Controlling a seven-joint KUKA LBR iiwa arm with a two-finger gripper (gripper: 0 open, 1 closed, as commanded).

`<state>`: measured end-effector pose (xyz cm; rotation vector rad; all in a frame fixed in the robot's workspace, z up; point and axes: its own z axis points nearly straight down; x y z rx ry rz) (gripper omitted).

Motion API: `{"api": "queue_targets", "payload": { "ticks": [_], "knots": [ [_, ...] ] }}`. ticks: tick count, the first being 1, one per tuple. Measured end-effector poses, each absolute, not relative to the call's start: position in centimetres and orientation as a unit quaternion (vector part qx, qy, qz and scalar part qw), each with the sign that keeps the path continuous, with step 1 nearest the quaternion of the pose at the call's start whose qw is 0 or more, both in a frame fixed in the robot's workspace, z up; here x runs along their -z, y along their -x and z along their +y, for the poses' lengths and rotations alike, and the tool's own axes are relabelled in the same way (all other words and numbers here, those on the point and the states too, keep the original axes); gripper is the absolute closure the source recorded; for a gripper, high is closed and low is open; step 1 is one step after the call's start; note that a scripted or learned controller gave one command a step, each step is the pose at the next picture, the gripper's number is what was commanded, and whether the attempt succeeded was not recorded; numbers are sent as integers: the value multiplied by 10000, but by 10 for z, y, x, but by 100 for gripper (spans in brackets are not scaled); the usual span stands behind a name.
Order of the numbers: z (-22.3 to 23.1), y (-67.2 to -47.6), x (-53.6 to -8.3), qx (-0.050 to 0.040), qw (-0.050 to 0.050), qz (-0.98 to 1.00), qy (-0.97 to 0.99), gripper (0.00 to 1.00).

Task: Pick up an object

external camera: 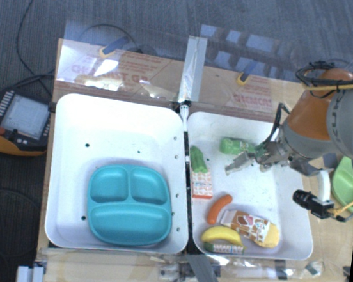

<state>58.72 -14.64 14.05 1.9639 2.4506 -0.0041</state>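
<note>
Camera view is looking down on two white bins sitting side by side on a bench. The arm [324,121] is reaching in from the right, and its gripper [241,163] is hanging low in the right bin [294,223], near the bin's back edge. Its two fingers are spread apart, and nothing is sitting between them. I think the gripper is low and spread like this because it is getting ready to grab something close by.

The nearest thing is a green bottle-shaped toy [235,146], lying just behind the fingers near the back edge. It could be the thing to pick up, but I cannot tell for sure. A green and white packet [200,172] is lying along the bin's left edge. An orange sausage toy [219,208] is lying toward the middle. A yellow banana [221,235] and a snack bag [255,228] are lying near the front edge, touching each other. The toys are lying loose, as if they were dropped in.

The left bin [102,121] is holding a blue tray [131,203] with three parts, sitting near its front edge.

The bench top is looking like brown cardboard with shiny tape. The floor around it is dark grey carpet. A handheld screen box [14,121] is lying on the floor to the left, with cables running near it.
</note>
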Motion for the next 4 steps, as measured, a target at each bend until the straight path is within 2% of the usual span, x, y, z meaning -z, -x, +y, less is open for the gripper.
{"api": "queue_targets", "payload": {
  "ticks": [1,2,3,4],
  "knots": [
    [-147,-640,-128,24,11,8243,-5661,0],
    [-130,-670,-100,70,53,8658,-5003,0],
    [-128,-669,-105,76,31,8678,-4968,100],
    [-86,-669,-185,17,14,8873,-4611,100]
  ]
}}
